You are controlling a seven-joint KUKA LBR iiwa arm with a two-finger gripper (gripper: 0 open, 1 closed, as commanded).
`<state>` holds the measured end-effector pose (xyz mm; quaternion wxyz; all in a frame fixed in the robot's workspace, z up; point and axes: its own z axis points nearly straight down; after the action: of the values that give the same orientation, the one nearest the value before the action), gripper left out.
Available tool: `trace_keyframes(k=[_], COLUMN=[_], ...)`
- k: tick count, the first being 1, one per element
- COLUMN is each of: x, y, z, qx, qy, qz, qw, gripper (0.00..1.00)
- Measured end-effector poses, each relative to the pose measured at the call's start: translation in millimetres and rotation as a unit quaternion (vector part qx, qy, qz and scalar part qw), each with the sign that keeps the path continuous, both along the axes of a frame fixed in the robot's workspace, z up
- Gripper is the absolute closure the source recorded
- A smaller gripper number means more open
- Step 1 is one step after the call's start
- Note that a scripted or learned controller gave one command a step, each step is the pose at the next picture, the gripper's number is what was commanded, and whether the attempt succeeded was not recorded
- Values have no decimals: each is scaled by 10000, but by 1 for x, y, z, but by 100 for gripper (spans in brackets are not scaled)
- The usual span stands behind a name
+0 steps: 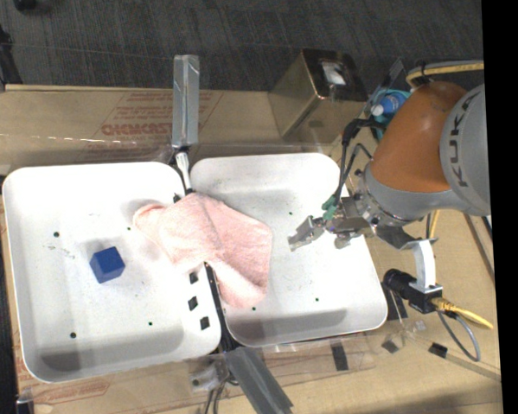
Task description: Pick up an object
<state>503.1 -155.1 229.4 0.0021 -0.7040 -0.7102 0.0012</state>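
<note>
We see the claw (305, 233) over the right bin (327, 174), at the end of the grey arm (425, 150) that reaches in across that bin's right rim. Its two fingers (299, 236) point toward the bin's middle and stand slightly apart, with nothing between them; we count the claw as open and gripping nothing. Whether the fingertips touch the bin floor, we cannot tell.

We count two white bins on the worktop (72, 112), one pink cloth (216, 240) and one blue cube (108, 263).

The pink cloth lies crumpled across the divide between the two bins, partly in the left bin (36, 257) and mostly in the right bin. Its near edge lies just beside the claw, on the side toward the left bin, with a strip of bare bin floor between them.

The blue cube rests on the left bin's floor, well apart from the claw, beyond the cloth.
</note>
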Motion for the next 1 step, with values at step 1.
trace_keyframes(k=[1], x=[24], y=[34], z=[-138], qx=[-3], qy=[-12], qz=[177], qw=[9998], gripper=[0])
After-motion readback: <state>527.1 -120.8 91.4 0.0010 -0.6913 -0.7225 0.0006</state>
